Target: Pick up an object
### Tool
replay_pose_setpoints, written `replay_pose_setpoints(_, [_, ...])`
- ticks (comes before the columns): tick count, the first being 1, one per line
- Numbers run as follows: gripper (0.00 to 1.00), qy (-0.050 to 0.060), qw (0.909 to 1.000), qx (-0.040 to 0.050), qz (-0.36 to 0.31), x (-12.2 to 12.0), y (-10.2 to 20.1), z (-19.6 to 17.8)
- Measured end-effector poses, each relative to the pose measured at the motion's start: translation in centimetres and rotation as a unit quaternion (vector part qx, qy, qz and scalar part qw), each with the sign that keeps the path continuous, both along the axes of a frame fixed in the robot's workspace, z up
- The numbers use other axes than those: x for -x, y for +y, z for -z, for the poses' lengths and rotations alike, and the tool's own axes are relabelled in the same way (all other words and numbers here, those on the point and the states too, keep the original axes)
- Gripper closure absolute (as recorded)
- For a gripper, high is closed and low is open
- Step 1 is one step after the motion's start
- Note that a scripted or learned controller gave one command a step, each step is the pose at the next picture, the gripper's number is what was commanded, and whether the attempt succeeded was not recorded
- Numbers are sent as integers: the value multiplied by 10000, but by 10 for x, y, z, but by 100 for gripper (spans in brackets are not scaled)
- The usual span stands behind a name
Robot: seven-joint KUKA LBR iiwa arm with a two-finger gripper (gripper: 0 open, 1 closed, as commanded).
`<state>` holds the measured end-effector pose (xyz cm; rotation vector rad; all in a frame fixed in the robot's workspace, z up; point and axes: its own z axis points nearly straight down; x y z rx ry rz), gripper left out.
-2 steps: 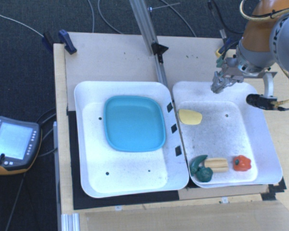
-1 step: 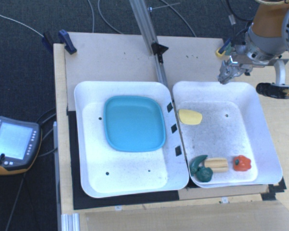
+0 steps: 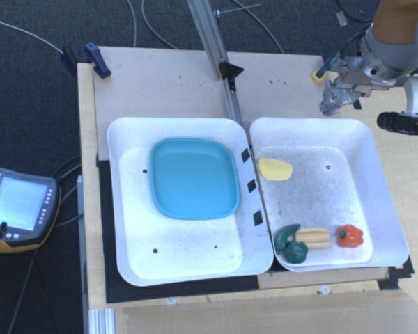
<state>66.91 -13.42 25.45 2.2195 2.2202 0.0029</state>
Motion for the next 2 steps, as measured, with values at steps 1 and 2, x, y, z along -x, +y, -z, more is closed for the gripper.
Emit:
replay_pose_setpoints(1, [100,8,10000,-7,-21,13,54,-5])
replay_pose_setpoints(2, [100,14,10000,-7,-18,25,100,5])
